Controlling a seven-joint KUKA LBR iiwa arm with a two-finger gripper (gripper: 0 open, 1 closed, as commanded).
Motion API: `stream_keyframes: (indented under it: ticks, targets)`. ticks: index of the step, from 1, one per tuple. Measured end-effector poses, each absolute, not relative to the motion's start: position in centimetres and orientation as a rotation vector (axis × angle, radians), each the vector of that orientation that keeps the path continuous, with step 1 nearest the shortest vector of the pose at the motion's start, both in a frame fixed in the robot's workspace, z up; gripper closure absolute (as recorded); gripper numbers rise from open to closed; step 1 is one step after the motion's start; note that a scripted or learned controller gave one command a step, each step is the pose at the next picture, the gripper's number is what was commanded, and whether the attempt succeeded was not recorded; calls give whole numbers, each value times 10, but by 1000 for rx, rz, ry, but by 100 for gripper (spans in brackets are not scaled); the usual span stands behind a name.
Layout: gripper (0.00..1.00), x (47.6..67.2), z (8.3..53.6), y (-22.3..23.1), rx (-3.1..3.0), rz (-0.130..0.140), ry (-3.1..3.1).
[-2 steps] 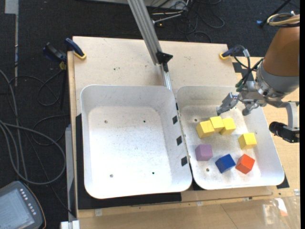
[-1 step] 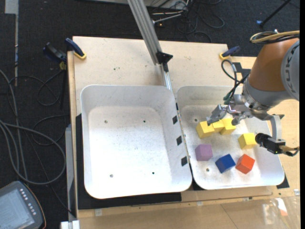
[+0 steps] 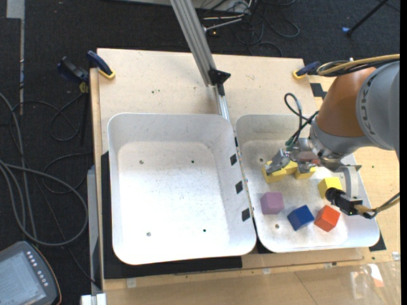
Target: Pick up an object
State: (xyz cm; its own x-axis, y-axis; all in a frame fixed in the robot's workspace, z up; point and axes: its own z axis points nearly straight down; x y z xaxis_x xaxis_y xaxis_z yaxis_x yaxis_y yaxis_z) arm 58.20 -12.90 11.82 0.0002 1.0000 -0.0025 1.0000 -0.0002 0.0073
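Now the gripper sits low in the right bin, over a yellow block; jaw state can't be told. Nearby lie a purple cube, blue cube, orange cube, and another yellow cube.

Bench bears two white bins.

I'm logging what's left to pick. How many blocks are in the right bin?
5 visible: a purple block, a blue block, an orange block, a yellow block, and a yellow piece at the gripper. The arm may hide more.
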Motion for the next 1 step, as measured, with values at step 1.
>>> stream_keyframes:
  ticks: [1]
  targets:
    - [100, 583, 131, -130, 2215, 9, 2213]
